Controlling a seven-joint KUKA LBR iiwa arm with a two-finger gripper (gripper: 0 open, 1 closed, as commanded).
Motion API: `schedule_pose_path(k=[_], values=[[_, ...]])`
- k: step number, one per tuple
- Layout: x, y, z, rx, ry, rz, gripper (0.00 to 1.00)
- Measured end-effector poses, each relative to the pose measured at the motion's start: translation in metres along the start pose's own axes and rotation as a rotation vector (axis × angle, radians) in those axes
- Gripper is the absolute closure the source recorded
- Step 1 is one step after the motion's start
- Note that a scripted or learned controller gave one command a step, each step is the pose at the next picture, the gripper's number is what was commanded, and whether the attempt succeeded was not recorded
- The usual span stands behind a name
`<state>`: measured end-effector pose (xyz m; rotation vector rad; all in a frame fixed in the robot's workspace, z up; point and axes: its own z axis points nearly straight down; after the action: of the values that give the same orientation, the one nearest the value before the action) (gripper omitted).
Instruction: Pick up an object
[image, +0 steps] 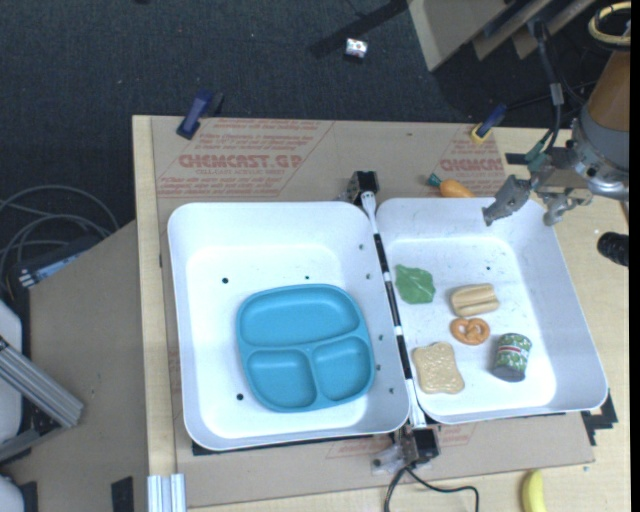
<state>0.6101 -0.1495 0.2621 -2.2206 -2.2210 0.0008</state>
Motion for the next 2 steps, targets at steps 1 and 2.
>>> schedule_pose_path(k=[1,2], values=[[-0.002,-0.042,0.177,-0.001,0.000,0.001,0.00],[0.012,-0.088,0.178,0.001,0.001,0.001,0.00]])
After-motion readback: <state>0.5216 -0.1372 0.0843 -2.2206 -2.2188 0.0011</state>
